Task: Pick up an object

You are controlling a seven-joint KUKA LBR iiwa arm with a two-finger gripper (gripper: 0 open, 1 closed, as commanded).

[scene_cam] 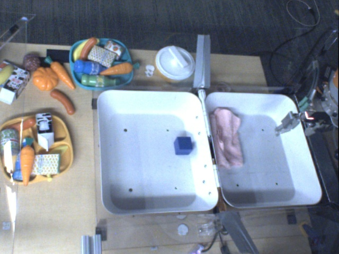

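A small blue cube lies near the middle of the left white bin, a little right of centre. In the right white bin, a crumpled pink cloth runs along the left wall. My gripper hangs over the right bin's right rim, well to the right of the cloth and far from the cube. Nothing shows in it. The arm behind it is cut off by the right edge of the view.
A blue bowl of toy food and a white lidded bowl stand behind the left bin. A yellow tray of toys and loose toy vegetables lie at the left. A grey post rises between the bins.
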